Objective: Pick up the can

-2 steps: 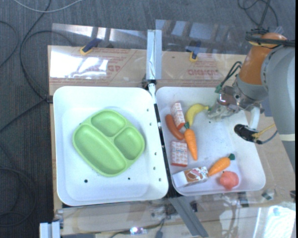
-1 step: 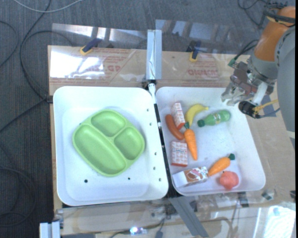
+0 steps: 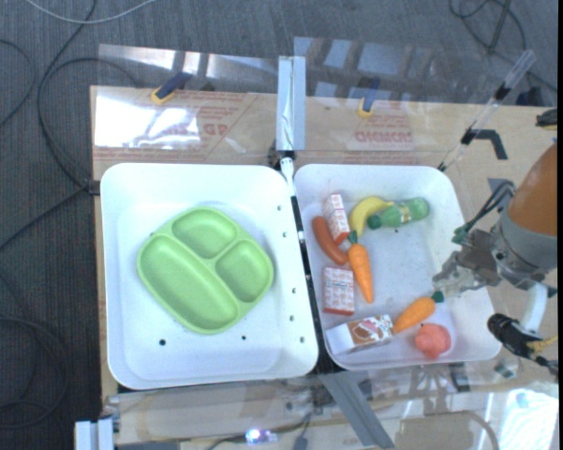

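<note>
Arm (image 3: 532, 216) at the right bin's (image 3: 468, 232) right wall; can not held.
Plate (image 3: 204, 268) sits in the left bin (image 3: 122, 345). The can (image 3: 370, 329) lies by the right bin's front wall, touching a carrot (image 3: 414, 314). The gripper (image 3: 447, 284) hovers just right of it; spread or pressed together, cannot tell.

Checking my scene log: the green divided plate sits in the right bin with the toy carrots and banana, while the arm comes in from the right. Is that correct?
Not quite. In the camera view the green divided plate sits in the left bin, apart from the carrots and banana, which lie in the right bin. The arm does come in from the right.
</note>
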Controlling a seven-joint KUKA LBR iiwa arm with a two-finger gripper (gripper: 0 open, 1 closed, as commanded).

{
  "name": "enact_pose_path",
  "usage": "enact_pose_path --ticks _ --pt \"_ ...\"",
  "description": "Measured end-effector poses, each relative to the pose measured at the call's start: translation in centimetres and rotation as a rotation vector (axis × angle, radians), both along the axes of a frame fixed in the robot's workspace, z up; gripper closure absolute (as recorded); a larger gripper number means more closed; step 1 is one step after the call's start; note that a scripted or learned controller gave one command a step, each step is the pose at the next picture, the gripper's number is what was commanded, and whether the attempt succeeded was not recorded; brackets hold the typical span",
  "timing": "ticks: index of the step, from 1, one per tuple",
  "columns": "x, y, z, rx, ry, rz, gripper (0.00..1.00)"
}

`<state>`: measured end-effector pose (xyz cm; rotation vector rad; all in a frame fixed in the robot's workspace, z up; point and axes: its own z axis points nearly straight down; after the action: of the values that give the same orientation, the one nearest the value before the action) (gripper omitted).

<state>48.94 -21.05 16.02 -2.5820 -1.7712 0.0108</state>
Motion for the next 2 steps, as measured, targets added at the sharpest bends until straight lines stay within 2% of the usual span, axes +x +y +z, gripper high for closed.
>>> enact_pose_path --ticks 1,2 --pt "2.5 -0.1 13.9 0.001 -0.005 0.298 1.0" --pt "-0.3 2.5 13.9 0.002 -0.003 0.323 1.0"
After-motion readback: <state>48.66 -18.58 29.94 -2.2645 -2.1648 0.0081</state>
